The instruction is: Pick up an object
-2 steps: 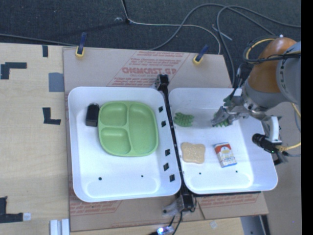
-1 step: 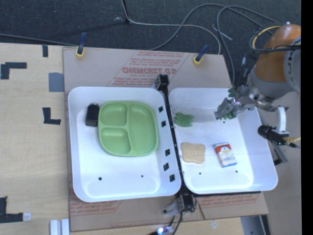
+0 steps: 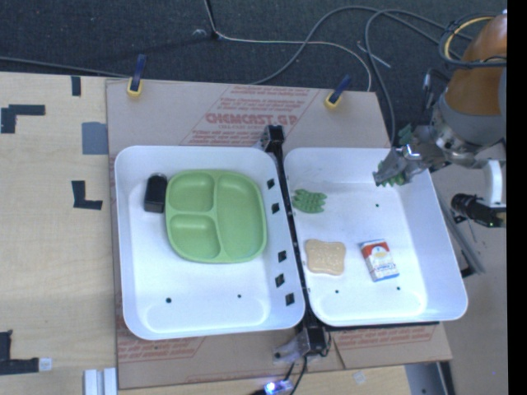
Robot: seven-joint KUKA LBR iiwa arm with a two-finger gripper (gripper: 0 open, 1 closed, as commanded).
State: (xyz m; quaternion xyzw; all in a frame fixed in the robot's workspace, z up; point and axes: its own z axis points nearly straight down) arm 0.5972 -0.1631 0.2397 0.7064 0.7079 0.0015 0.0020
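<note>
1. Camera view: the gripper (image 3: 394,174) hangs over the far right edge of the right bin (image 3: 436,245). I cannot tell its state at this size, and nothing is seen in its grasp.
2. Candidates in that bin: a green leafy piece (image 3: 310,201) near the divider, a tan bread slice (image 3: 325,257), and just beside it a small red-and-white box (image 3: 380,261).
3. The left bin (image 3: 132,245) holds a green divided plate (image 3: 216,216) with a black block (image 3: 156,193) touching its left rim.
4. Risks, as I judge them: all 3 candidates lie flat and well apart from the gripper, so a descent could skid off a thin edge, or pinch bread and box together.
</note>
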